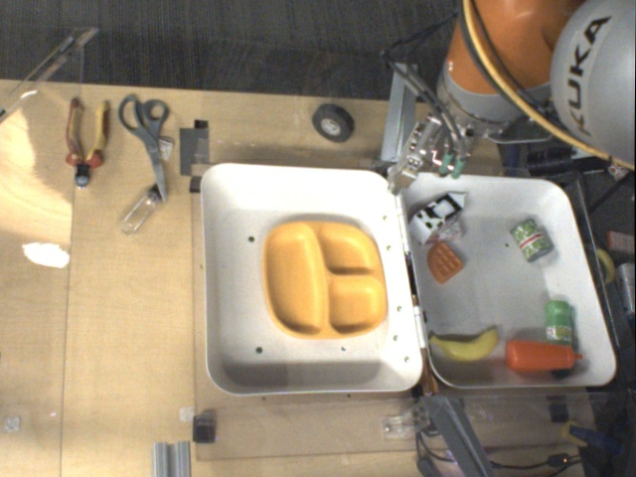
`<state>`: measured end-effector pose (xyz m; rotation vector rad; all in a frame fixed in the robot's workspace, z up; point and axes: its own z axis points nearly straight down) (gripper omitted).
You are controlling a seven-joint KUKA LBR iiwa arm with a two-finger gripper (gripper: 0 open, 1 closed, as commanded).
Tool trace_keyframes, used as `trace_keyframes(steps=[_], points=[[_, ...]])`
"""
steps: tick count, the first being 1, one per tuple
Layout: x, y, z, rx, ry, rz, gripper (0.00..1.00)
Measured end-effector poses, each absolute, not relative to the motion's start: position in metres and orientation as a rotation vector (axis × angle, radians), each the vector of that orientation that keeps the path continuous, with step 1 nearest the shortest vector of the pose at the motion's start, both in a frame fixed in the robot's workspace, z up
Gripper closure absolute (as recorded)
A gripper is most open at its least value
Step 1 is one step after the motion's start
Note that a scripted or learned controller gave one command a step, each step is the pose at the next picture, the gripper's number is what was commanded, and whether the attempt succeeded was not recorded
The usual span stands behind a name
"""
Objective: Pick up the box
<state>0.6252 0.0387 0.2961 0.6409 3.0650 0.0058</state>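
Observation:
The box is small, with a black and white pattern. It lies in the right bin near the far left corner. My gripper hangs over that corner's rim, just up and left of the box and a little apart from it. Nothing shows in its grasp. The grey arm with its orange band comes in from the upper right.
The right bin also holds an orange ridged piece just below the box, a green can, a green bottle, a banana and an orange-red item. A yellow divided tray sits in the left bin. Scissors, pliers and a tape roll lie on the bench.

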Motion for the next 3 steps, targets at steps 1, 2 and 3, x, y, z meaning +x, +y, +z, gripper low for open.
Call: trace_keyframes(steps=[1, 2, 3], points=[[0.625, 0.076, 0.242, 0.041, 3.133, 0.004, 1.0], [0.609, 0.044, 0.299, 0.936, 2.988, 0.006, 1.0], [0.563, 0.076, 0.246, 0.91, 2.999, 0.006, 1.0]])
